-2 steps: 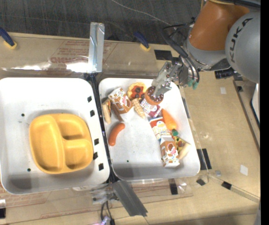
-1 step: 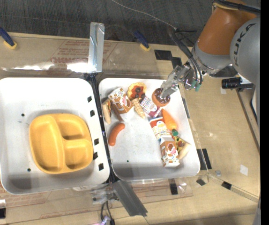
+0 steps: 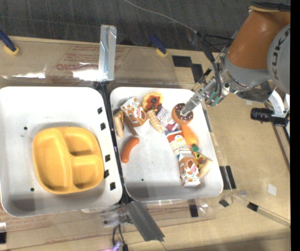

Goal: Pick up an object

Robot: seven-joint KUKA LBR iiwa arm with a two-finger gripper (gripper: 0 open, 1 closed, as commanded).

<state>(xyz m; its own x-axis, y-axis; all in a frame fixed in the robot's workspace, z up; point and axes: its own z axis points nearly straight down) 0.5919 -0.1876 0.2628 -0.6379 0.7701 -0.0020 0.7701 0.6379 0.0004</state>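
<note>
Even, fairly bright overhead light is falling across the bench. Glare is washing out the clear plastic sheet (image 3: 71,67) behind the bins and the strip of silver tape (image 3: 108,46). The left bin (image 3: 9,119) is reading near-white, its rim detail bleaching; a soft grey shadow is pooling in its near-left corner. The yellow divided tray (image 3: 66,158) is casting a faint, diffuse shadow. The arm's orange band (image 3: 252,35) is looking slightly soft. The overall picture is mildly grainy, with small toy food blurring together.

Yellow tray (image 3: 66,158), orange sausage (image 3: 129,149)
</note>
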